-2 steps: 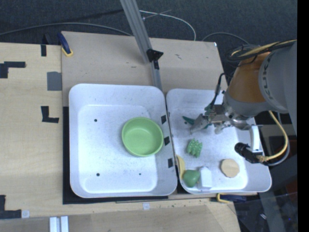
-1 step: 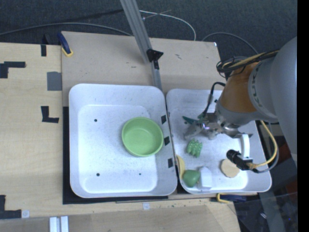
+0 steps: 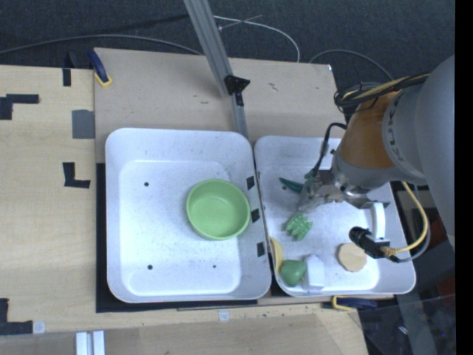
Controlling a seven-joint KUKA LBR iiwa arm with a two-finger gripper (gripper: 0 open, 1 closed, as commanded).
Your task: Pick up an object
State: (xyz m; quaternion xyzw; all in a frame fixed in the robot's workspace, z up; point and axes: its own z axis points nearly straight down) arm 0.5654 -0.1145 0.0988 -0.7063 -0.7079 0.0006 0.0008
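Observation:
My gripper (image 3: 309, 197) reaches down into the right bin (image 3: 392, 276) from the right, below the arm's orange band. Its tip hangs just above a small light-green ridged toy (image 3: 299, 226) and next to a thin dark-green piece (image 3: 289, 185); I cannot tell whether it touches either. Along the bin's near edge lie a round green object (image 3: 293, 272), a small white block (image 3: 315, 271) and a tan disc (image 3: 352, 257). A yellow curved piece (image 3: 276, 249) rests against the bin's left wall.
A light-green bowl (image 3: 218, 209) sits upright in the left bin (image 3: 133, 198), near its right side. A grey metal pole (image 3: 214, 43) slants in from the top to the gap between the bins. Cables lie behind the bench.

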